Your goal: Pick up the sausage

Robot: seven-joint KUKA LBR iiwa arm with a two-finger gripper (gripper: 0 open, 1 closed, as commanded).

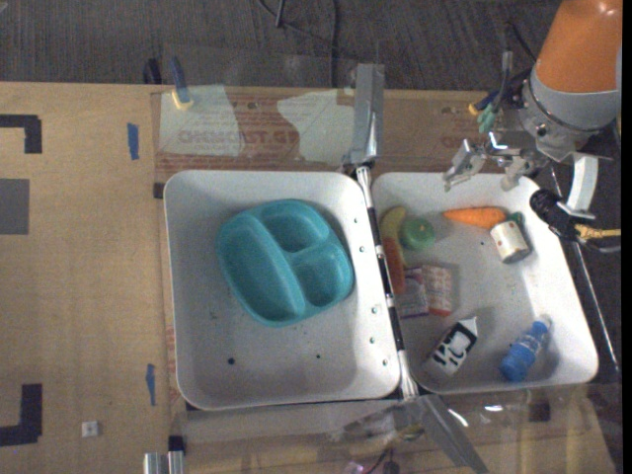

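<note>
1. The hand (487,165) hangs over the far edge of the right bin (583,334), its two fingers spread apart with nothing between them.
2. The sausage (394,264), a reddish-orange link, lies along the left wall of the right bin, just near of a yellow-green piece of fruit (393,221).
3. A green round toy (419,232) sits just right of that fruit; a carrot (477,218) lies farther right, below the hand.
4. A small white cylinder (510,241) rests near the carrot's right end.
5. A clear snack packet (427,290) lies beside the sausage; a black-and-white carton (453,346) and a blue bottle (523,350) lie nearer.
6. The left bin (197,363) holds a teal divided plate (284,261).
7. Both bins rest on the desk (79,294).
</note>
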